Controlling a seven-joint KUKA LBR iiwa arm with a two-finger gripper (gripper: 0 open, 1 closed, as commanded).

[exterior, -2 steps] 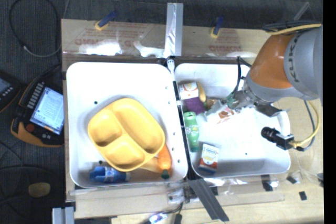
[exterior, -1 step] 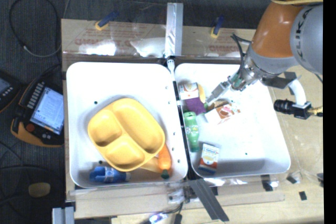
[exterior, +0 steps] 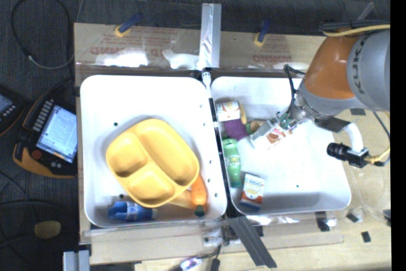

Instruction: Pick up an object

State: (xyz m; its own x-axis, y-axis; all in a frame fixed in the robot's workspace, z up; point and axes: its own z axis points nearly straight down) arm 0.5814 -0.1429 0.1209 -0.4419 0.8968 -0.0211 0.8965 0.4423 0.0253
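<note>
My gripper reaches into the right bin from the right, low over its middle. A small red and white item lies right at the gripper's tip. Just left of it are a purple object and a small white carton. Along the bin's left wall stands a green bottle, and an orange and white juice box rests near the front.
The left bin holds a yellow divided plate, with a blue object and an orange carrot at its front edge. A black cable end hangs over the right bin's right side.
</note>
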